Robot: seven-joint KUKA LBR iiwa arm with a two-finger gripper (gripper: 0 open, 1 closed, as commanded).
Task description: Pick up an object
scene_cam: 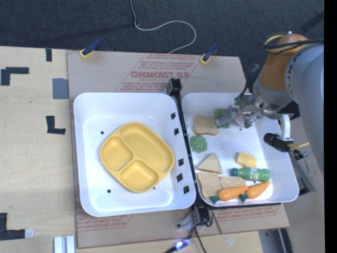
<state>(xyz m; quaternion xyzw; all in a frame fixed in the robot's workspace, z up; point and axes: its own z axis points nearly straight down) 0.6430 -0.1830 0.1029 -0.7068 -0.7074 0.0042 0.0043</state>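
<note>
Target obj.: green leafy piece (222, 116), seen just left of the end effector (238, 116), touching or nearly so, in the right bin (287, 165). No clear long axis. Finger state cannot be told; a grip is not confirmed. Bread slice (205, 125) lies further left and below. Yellow tray (137, 156) is well apart to the left.
</note>
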